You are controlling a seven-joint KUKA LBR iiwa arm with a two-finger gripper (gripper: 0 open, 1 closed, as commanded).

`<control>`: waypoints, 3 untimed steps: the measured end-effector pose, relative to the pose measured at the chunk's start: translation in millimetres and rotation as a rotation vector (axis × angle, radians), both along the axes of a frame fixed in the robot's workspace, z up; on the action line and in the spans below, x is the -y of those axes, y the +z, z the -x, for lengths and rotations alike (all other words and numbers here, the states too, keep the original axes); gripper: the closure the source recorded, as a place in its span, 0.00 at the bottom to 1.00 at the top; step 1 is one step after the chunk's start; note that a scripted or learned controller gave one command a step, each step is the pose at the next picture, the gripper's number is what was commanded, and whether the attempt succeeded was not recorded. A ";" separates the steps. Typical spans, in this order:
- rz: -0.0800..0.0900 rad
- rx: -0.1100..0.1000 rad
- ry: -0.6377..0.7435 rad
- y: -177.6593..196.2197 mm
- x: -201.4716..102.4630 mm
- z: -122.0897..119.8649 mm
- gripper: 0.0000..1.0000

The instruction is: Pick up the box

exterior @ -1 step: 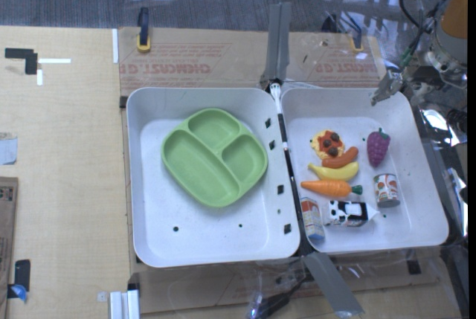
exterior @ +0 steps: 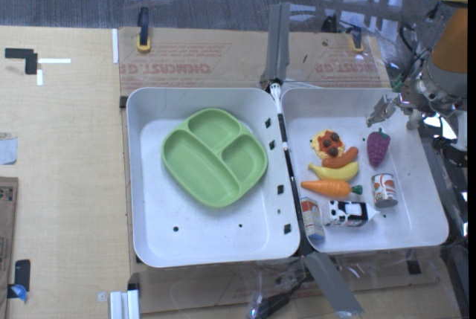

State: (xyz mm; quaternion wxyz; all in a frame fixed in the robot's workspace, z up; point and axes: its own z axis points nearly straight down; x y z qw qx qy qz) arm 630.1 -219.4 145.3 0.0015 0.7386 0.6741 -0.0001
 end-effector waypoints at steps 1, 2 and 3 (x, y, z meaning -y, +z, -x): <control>-0.002 -0.003 0.405 -54.0 -8.0 55.1 0.00; -0.004 0.000 0.524 -53.0 -1.3 27.2 0.00; 0.001 0.002 0.519 -43.2 1.4 27.1 1.00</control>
